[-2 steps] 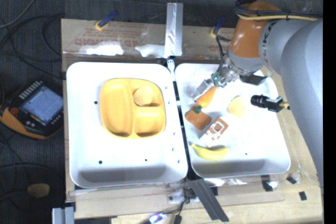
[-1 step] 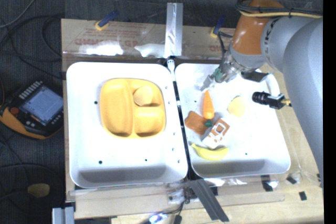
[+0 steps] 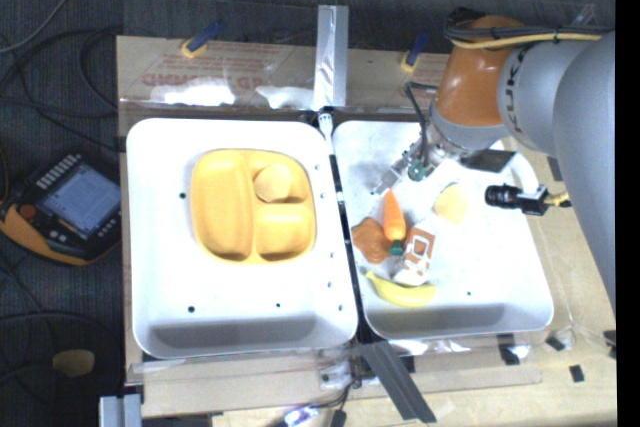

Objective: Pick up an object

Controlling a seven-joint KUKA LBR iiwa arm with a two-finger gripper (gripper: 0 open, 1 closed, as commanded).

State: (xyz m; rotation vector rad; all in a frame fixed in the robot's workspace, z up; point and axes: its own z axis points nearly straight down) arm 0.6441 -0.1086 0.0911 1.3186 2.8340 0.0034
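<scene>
Camera view: the gripper hangs low in the upper part of the right bin, right of frame centre; whether it is clenched or released cannot be told. Below it lie a toy carrot, a banana and a small carton. The left bin holds a yellow divided tray.

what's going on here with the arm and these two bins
A grey KUKA arm reaches in from the right, its claw low over the far part of the right bin. Nothing is visibly held. Nearer in that bin sit a carrot, a banana, a small carton and a pale yellow piece. The left bin holds a yellow divided tray with a round item in it.
</scene>
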